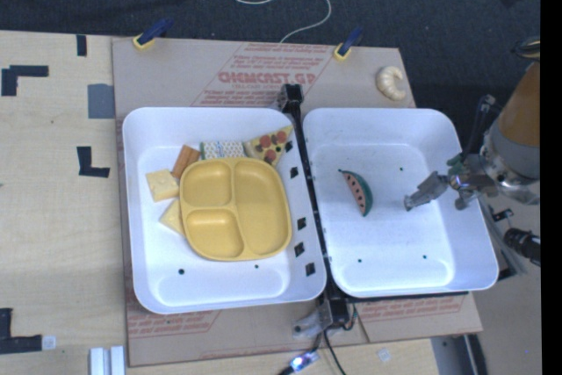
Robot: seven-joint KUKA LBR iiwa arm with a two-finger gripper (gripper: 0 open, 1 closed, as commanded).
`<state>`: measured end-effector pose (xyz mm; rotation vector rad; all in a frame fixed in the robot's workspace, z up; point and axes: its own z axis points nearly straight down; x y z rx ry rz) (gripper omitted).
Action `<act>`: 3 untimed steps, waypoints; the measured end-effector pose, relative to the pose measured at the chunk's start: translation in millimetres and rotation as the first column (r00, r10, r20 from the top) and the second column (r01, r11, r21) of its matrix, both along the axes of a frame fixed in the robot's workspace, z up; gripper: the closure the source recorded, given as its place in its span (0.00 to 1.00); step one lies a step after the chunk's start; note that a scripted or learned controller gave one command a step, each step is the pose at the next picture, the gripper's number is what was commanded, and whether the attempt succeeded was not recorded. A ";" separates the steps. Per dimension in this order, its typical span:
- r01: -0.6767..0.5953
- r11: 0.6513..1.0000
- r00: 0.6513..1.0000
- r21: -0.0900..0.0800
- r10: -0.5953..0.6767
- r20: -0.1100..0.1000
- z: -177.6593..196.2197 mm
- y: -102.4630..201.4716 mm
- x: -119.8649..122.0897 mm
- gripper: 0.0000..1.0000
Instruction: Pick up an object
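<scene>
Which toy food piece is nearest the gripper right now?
The watermelon slice, lying alone in the right bin, left of the gripper. The other food pieces sit around the yellow plate in the left bin.

even, soft light; slight blur

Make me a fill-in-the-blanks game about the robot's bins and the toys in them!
1. The yellow divided plate lies in the ____ bin.
2. The watermelon slice lies in the ____ bin.
3. The claw is to the ____ of the watermelon slice.
4. The plate has ____ compartments.

Missing words: left, right, right, three
</scene>
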<state>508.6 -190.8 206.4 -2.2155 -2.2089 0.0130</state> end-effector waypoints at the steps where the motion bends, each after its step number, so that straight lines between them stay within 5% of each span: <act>1: -0.004 1.000 1.000 -0.003 0.004 0.013 7.0 0.2 3.0 0.00; 3: -0.003 1.000 1.000 -0.002 0.003 0.008 -104.2 -3.0 -9.6 0.00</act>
